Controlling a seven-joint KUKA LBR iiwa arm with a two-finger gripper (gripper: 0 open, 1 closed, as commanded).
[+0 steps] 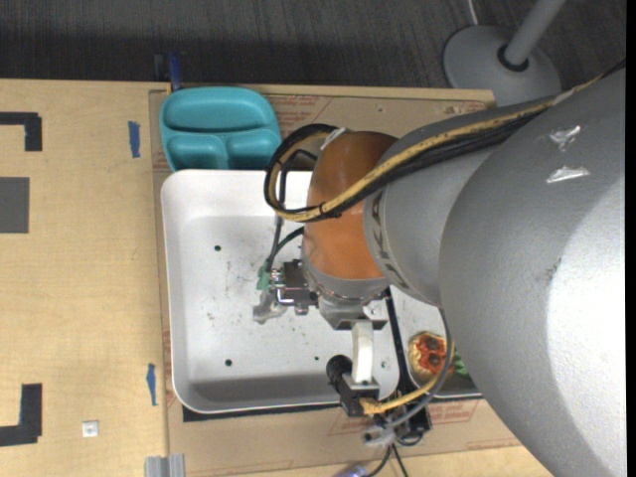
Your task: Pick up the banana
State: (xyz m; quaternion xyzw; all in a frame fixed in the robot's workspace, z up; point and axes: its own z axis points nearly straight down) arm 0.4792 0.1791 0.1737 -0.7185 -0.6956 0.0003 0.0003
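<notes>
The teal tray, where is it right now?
In the camera view the teal tray sits at the upper left, on the bench just beyond the far rim of the white bin, left of the arm's orange band.

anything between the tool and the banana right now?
Can't tell: no banana is visible. The arm covers much of the white bin, and the tool's tip is hidden beneath the wrist. The teal tray sits behind the bin, apart from it.
</notes>
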